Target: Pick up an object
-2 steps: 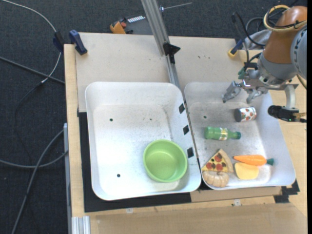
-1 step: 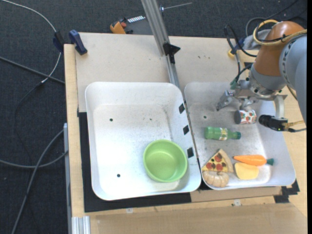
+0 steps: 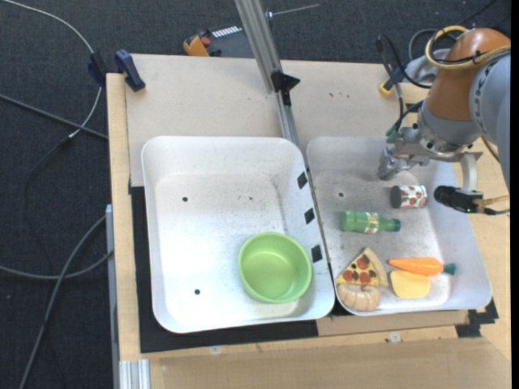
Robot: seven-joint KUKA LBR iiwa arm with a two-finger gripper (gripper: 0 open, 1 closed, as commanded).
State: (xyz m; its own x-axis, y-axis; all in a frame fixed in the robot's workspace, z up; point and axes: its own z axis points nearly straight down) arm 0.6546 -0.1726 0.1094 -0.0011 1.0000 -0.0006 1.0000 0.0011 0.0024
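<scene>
Tan table (image 3: pixel 203 96) on dark carpet (image 3: pixel 49 177). Blue clamp (image 3: pixel 130 69) on table corner at 10 o'clock. Metal pole (image 3: pixel 259 31) slants in from 12 o'clock. Cables (image 3: pixel 57 144) trail over carpet at 9 o'clock. Orange-black tool (image 3: pixel 199 42) behind table edge.

Gripper (image 3: pixel 395 167) above right bin (image 3: pixel 324 156)

Green bowl (image 3: pixel 275 267), green bottle (image 3: pixel 369 222), orange carrot (image 3: pixel 417 266), both bins (image 3: pixel 203 168) white.

Two white bins (image 3: pixel 162 164); one green bowl (image 3: pixel 275 267), bottle (image 3: pixel 369 222), can (image 3: pixel 409 196), carrot (image 3: pixel 417 265), pizza slice (image 3: pixel 365 270).
</scene>
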